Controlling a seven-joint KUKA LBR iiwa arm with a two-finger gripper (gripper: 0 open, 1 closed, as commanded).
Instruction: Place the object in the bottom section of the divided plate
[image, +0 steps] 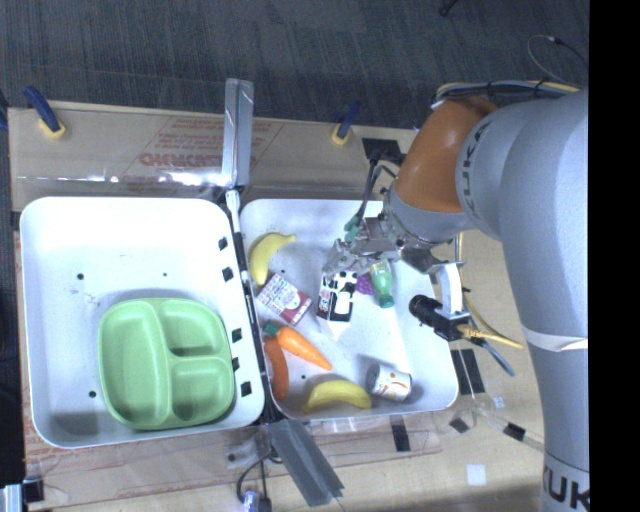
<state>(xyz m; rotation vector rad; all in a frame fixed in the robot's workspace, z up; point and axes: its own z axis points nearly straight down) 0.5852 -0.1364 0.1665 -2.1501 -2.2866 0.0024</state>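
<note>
Black-and-white printed cardboard, a small milk-style carton (337, 296), stands directly beneath my jaws (362, 250) in the right white bin (425, 395), and I judge it to be the object meant for the plate. Whether my jaws are open or closed on anything I cannot tell; the wrist hardware above them hides the tips from this slanted view, and nothing shows the carton between them.

I expect the carton to be light, fairly stiff along its edges but crushable on its flat faces, with a smooth printed skin that may slip. Taking it across the two narrower faces, near mid-height, looks the safest hold, with only modest squeeze.

Just beside the carton, toward my wrist, lies a green and purple soft toy-like item (381, 281). On the carton's far side from me rests a small red-and-white packet (281, 298), and past that a yellow plastic banana (265, 253). Below the jaws lie an orange plastic carrot (303, 346), a second yellow banana (338, 394) and a small tipped can (391, 382).

The pale green divided plastic plate (166, 362) sits well apart in the left white bin (60, 250); its bottom section is a bare compartment near the frame's lower edge.
</note>
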